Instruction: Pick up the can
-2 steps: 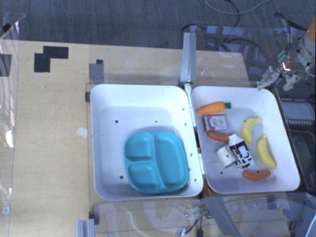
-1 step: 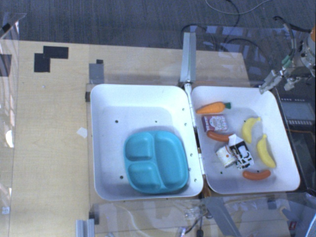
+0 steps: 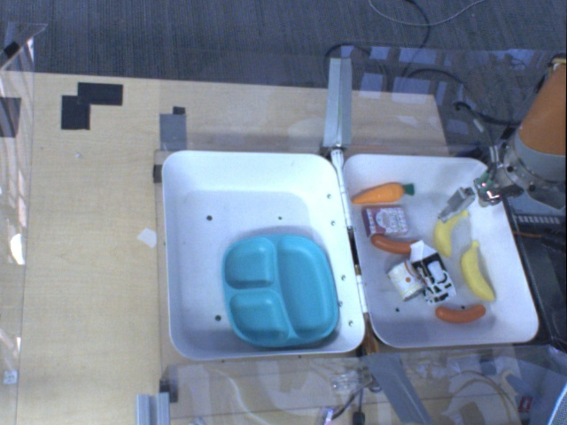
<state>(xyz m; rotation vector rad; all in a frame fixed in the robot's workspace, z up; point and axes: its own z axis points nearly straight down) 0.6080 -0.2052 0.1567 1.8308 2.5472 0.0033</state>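
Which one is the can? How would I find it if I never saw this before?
Look in the right bin, the one full of toy food. Near its middle, below the carrot and left of two bananas, lies the can on its side. It is the only white, round-ended thing with black markings.

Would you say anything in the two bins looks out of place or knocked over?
Mostly it is loose clutter. The can lies on its side in the right bin, pressed against a black-and-white carton. The blue tray sits slightly skewed in the left bin. Nothing looks spilled or damaged.
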